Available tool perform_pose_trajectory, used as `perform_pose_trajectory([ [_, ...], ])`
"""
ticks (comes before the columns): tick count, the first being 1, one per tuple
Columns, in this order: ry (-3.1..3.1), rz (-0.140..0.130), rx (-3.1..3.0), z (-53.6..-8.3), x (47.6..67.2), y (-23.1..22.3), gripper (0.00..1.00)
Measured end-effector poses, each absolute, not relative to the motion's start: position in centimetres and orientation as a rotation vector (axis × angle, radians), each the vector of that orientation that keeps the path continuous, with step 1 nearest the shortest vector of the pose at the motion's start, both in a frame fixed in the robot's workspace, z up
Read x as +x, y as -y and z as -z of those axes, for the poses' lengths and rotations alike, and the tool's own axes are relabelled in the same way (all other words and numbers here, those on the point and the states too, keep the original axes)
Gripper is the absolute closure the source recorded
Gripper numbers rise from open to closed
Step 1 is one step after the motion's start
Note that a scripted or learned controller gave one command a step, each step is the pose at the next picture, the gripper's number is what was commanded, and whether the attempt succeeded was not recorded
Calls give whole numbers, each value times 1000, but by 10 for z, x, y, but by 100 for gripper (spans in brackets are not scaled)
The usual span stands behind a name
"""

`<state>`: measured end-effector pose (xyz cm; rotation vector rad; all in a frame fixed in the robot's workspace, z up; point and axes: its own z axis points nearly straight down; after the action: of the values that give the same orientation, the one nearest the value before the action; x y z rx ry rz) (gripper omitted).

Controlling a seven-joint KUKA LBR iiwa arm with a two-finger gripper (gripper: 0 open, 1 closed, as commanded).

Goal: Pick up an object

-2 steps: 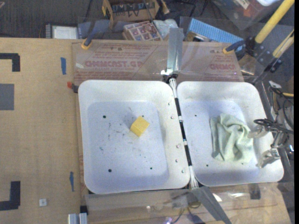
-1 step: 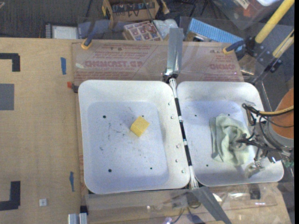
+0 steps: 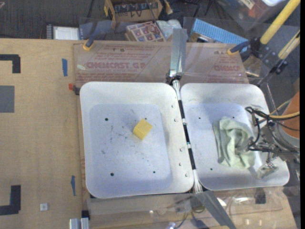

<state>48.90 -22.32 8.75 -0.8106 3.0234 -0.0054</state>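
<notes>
Your gripper (image 3: 265, 163) sits right of the cloth (image 3: 232, 142), nearly touching; can't tell its state. Block (image 3: 142, 129) is well left.

Light is even and fairly bright, coming from overhead. The two white bins (image 3: 128, 92) glow pale with a faint bluish cast and soft shading along their rims. The yellow block (image 3: 142, 129) throws only a small, weak shadow. The upper frame is dimmer. Detail is soft and grainy throughout, and the right edge is blurry.
</notes>
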Motion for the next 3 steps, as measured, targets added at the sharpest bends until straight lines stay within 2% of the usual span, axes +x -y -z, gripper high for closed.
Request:
perform_pose_trajectory([
  [1, -2835, 11, -1323, -88, 495, 224, 0],
  [2, -2696, 9, -1595, -88, 485, 223, 0],
  [3, -2696, 8, -1595, -88, 485, 223, 0],
])
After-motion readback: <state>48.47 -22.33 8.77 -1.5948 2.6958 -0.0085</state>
